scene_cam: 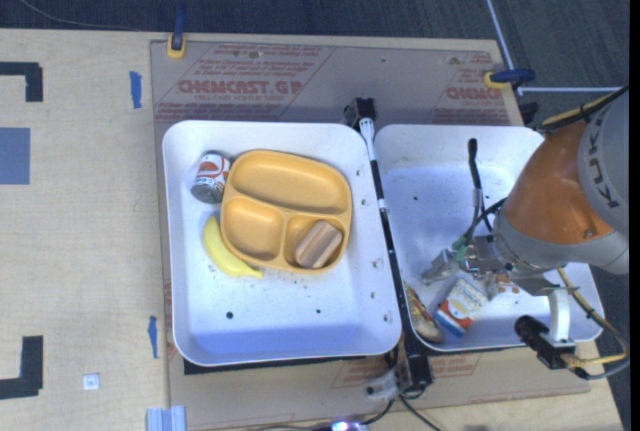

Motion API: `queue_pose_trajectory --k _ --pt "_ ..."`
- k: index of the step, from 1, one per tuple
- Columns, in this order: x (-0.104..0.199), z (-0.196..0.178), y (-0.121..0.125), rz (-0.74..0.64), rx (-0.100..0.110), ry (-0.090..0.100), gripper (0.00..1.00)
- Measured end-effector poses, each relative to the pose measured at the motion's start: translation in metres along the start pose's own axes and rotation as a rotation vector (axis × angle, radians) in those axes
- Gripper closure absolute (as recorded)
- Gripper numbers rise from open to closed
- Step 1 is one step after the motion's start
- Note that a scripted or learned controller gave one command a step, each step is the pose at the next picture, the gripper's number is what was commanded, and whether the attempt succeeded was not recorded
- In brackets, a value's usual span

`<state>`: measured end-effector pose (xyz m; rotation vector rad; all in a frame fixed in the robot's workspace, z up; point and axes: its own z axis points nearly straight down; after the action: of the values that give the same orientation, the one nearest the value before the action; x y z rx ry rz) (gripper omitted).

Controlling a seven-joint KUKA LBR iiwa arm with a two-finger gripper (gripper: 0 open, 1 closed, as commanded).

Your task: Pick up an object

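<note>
At the near edge of the right bin (400,209) lies a small carton (458,307) with a blue end, and beside it, in the bin's near left corner, a brownish item (424,319) that is hard to name. The end effector (462,259) hangs just above the carton, touching nothing that I can see; whether it is spread or pressed together, I cannot tell. The arm (565,199) covers the right part of this bin. In the left bin (190,319) a yellow divided tray (280,209) holds a bread roll (318,244). A banana (225,254) lies under its left edge, a can (209,177) further back. Both bins stand on the tabletop (80,219).
</note>
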<state>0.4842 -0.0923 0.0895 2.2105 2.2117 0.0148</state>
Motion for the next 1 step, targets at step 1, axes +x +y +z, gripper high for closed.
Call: queue_pose_trajectory --k 1 --pt "-0.0009 -0.0001 0.0 -0.002 0.0 0.002 0.0"
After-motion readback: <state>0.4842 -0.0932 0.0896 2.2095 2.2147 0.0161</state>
